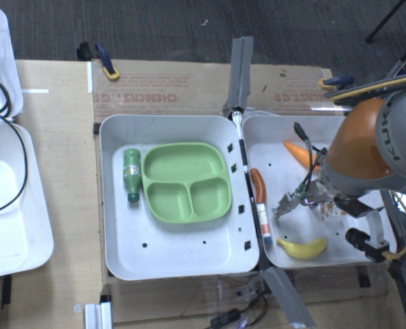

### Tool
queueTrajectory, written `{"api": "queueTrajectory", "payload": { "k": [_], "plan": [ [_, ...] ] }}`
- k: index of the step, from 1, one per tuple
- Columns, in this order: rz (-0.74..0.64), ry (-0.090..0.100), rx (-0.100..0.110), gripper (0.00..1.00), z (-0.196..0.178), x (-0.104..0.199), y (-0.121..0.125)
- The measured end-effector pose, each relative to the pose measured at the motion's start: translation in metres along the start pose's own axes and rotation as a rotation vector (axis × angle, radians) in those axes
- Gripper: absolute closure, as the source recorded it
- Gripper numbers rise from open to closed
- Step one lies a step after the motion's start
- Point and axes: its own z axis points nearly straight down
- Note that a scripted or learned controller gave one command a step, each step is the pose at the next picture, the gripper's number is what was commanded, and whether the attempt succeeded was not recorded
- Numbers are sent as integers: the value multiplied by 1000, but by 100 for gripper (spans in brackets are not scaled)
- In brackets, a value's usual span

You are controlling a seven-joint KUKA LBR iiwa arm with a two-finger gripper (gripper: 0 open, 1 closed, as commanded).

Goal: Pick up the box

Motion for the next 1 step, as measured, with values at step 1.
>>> {"api": "queueTrajectory", "payload": {
  "k": [1],
  "plan": [
    [3,0,1,100,-9,-1,0]
  ]
}}
